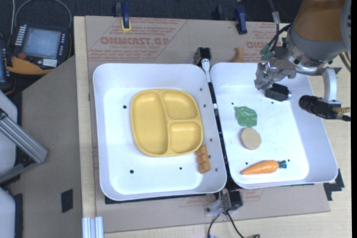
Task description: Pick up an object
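Right now we've got the gripper (271, 82) hanging over the right bin (312, 145), toward the tabletop's far edge, w/ the arm coming in from the right side. Nothing sits under it or in it. The bit of bin floor below is bare white, so we'd say the pick hasn't started yet. Whether it's spread or closed we can't tell; the angle is too steep and the tip reads as a dark blur.

Candidates for the pick are all in that same bin, lined up toward the tabletop's near edge:
- green leafy piece (245, 116), closest to the gripper but apart from it
- tan round disc (251, 139), just beside the green piece on its near side, maybe touching it
- carrot (261, 167), lying flat, roughly parallel to the near edge, close to the bin's near wall

The left bin (106, 83) carries a yellow divided plate (166, 121), approx. centred, and a small brown chunk (203, 159) just off the plate's near-right corner.

Why this pose? Our guess is the gripper is parked high so it clears the bin wall before dropping. The green piece is the shortest reach, but it looks thin and floppy, i.e. easy to miss. The carrot has more body, but it sits near the wall, so there's less room to close around it. The disc is flat and prob. the hardest to get under.
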Tool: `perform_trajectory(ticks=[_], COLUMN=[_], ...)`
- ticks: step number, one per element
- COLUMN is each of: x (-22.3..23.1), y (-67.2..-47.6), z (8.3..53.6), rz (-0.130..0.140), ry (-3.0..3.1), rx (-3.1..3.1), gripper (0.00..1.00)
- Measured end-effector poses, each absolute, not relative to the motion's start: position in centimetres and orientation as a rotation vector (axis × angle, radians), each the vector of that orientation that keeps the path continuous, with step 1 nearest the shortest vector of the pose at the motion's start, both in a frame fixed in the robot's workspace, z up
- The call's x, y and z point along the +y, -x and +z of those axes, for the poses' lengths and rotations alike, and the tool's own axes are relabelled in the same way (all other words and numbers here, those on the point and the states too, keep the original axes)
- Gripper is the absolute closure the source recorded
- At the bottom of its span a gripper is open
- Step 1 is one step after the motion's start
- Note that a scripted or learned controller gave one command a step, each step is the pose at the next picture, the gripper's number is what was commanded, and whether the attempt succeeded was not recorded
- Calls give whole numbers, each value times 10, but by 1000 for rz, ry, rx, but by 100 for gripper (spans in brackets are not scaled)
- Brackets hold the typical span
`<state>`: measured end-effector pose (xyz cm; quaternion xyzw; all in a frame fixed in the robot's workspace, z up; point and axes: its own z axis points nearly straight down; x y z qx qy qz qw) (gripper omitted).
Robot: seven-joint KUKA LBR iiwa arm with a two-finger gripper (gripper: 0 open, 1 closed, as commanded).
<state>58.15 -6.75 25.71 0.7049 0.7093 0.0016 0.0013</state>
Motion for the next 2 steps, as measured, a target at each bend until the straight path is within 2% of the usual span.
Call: perform_trajectory(ticks=[2], x=[38], y=[-594], z=[258], rz=[3], ry=[-2215], rx=[2225], gripper=[100])
